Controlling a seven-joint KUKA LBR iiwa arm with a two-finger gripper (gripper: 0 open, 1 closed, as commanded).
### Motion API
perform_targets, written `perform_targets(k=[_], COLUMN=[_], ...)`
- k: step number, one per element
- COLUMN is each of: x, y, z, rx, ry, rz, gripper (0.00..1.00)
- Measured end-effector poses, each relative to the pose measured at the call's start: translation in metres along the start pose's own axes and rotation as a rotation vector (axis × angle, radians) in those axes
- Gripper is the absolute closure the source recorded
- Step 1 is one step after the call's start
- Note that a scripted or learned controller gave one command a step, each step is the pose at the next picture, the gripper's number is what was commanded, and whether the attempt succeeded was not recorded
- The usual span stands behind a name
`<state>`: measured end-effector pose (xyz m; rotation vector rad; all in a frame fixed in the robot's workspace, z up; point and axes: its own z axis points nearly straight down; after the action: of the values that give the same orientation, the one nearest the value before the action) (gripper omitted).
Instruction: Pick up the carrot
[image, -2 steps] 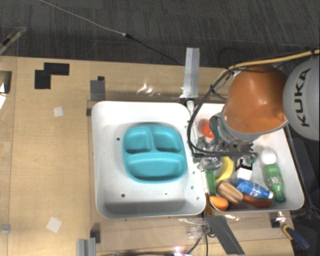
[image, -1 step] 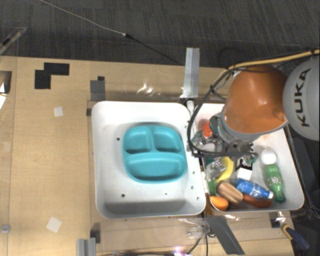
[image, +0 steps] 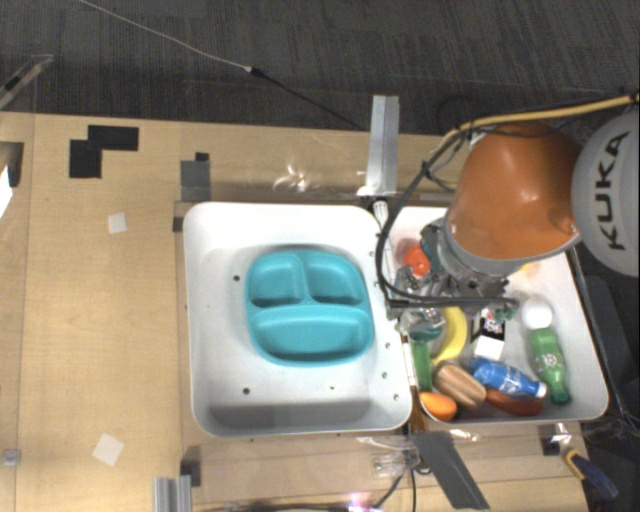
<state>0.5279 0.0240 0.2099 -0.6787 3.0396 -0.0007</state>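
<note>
The carrot (image: 436, 404) lies along the left wall of the right bin (image: 590, 395), at its near corner. Its orange body points toward the near edge. A green part (image: 421, 364) that looks like its leafy end runs up from it toward the gripper. My gripper (image: 425, 322) hangs under the orange band of the arm (image: 512, 195), low in the right bin. It is just above the green end and beside a yellow banana (image: 456, 335). The wrist hides most of the gripper.
Packed around the carrot are a tan bun (image: 460, 383), a blue bottle (image: 508, 378), a green bottle (image: 548, 362), a white box (image: 487, 347) and a red-orange item (image: 415, 260). The left bin (image: 215, 250) holds a blue divided plate (image: 305, 303).
</note>
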Motion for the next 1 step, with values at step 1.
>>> perform_targets(k=[1], x=[0.0001], y=[0.0000], z=[0.0002], rx=[0.000], ry=[0.000], rz=[0.000], gripper=[0.00])
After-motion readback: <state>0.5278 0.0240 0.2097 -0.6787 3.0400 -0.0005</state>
